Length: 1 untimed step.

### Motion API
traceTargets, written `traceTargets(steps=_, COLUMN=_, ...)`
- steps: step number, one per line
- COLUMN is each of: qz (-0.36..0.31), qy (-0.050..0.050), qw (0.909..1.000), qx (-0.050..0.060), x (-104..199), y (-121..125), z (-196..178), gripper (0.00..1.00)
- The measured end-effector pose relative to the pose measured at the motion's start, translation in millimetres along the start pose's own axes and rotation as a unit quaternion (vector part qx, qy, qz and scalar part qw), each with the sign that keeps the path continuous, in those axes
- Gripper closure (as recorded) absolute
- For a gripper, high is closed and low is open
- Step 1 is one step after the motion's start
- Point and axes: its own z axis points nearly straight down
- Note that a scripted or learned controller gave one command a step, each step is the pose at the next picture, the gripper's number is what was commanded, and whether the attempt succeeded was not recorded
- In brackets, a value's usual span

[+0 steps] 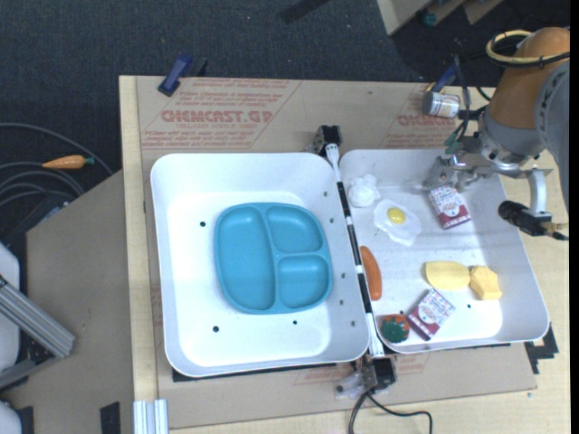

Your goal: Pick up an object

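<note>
Writing: bench board (271, 107) has red print, reads roughly "CHEMCAST G.P"; a second red print near the right bin's far edge is mostly covered, can't read it.
Carton labels: red-and-white carton (448, 206) and second red-and-white carton (431, 313) both carry print, too small to read.
Gripper: gripper (450, 172) is low over the far side of the right bin (525, 269), just above the far carton; can't tell from here how far the fingers are spread, or whether they have hold of anything.
Task thing: far carton lies flat on the bin floor near the far right, long axis roughly toward/away from me, slightly tilted.
Right bin, rest: white crumpled lump (363, 190); fried egg toy (397, 219), flat, white with yellow centre; orange-red sausage (371, 272) along the left wall, long axis near-far; yellow wedge (447, 276) touching a smaller yellow block (485, 283); green round item (393, 329) beside the near carton.
Left bin (181, 242): smooth blue three-compartment tray (271, 256), rounded corners, roughly centred.
Arm: grey, orange band (529, 84).
Off bench: small carrot (63, 162) on dark floor, left.
</note>
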Motion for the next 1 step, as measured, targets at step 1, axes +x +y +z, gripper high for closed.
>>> traceTargets(steps=1, qz=-0.001, qy=0.002, qw=1.0000, qx=-0.001, x=131.6, y=-30.4, z=-90.6, gripper=1.00)
